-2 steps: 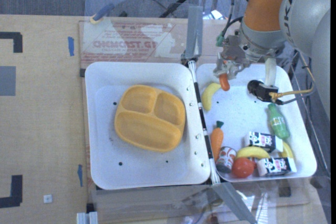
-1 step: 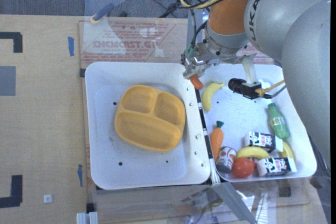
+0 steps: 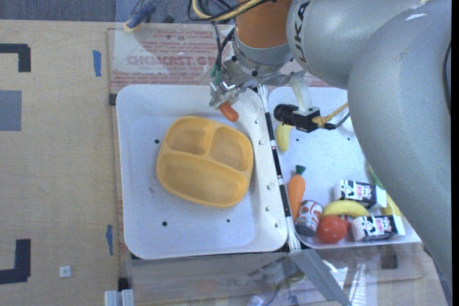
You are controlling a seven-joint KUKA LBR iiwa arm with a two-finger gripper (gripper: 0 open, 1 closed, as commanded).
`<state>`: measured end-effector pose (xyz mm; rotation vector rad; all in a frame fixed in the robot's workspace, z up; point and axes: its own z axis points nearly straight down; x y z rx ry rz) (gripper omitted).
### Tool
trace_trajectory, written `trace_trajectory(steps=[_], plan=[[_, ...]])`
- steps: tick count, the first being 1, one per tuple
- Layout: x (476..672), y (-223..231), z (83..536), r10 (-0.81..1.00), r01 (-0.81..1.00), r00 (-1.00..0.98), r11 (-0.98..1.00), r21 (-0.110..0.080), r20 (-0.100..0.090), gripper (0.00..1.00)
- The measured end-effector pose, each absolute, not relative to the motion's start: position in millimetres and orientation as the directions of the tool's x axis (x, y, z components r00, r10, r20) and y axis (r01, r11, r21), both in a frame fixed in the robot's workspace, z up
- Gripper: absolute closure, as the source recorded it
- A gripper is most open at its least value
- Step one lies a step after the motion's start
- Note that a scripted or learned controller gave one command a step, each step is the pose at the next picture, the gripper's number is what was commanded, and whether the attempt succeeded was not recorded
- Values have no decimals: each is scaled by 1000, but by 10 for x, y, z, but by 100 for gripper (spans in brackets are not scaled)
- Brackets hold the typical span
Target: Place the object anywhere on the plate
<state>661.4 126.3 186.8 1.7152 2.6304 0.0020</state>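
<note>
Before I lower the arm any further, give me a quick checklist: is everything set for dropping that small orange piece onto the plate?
1. Object in the gripper: a small orange piece sits at the fingertips, but whether it is truly pinched is hard to see. Cannot tell.
2. Gripper over the plate: it hangs above the plate's upper right edge, not its middle. Not ok.
3. Plate ready: yellow, three compartments, flat in the left bin, nothing on it. Ok.
4. Plate inside the bin: away from the walls. Ok.
5. Other items out of the way: the carrot, banana and tomato lie in the right bin. Ok.
</note>
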Motion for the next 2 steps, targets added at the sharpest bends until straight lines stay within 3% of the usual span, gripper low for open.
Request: trace_trajectory(steps=[1, 2], plan=[[6614, 1263, 1868, 915, 915, -403, 403, 2, -1, 0], [6625, 1269, 1960, 915, 915, -404, 404, 5, -1, 100]])
